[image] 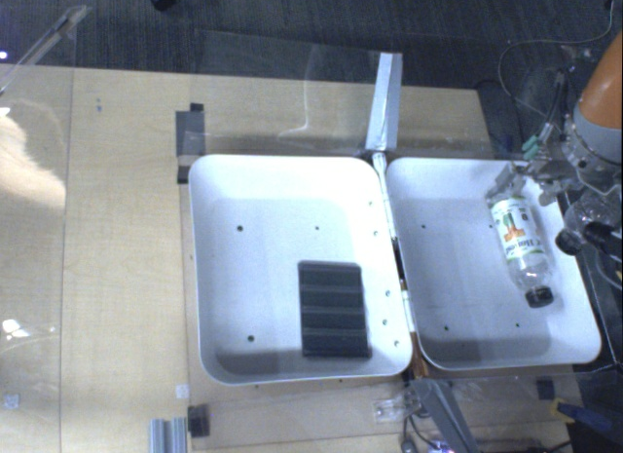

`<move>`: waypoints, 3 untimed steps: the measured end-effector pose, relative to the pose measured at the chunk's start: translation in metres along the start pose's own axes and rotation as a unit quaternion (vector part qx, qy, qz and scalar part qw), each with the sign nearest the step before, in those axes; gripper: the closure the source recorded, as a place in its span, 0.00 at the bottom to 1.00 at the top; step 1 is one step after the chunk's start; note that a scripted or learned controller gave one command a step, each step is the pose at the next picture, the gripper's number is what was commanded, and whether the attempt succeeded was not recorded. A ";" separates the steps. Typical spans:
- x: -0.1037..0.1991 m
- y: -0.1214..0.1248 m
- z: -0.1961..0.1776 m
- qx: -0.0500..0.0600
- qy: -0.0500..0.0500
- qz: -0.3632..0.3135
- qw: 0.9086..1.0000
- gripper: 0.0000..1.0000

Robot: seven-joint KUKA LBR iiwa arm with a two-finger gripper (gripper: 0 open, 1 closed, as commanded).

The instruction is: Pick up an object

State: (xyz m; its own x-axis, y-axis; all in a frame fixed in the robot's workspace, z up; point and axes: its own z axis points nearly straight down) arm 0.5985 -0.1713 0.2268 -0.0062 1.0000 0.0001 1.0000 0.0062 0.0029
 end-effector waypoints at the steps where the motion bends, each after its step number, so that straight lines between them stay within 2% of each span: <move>1: -0.020 0.009 0.107 -0.002 0.000 -0.046 0.999 0.00; 2: -0.017 0.021 0.131 -0.009 -0.003 -0.067 0.998 0.00; 3: -0.010 -0.008 0.131 -0.012 -0.005 -0.117 0.993 0.00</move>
State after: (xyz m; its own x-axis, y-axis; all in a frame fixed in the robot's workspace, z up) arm 0.5911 -0.1810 0.0962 -0.2375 0.9713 -0.0133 0.9710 0.2378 0.0262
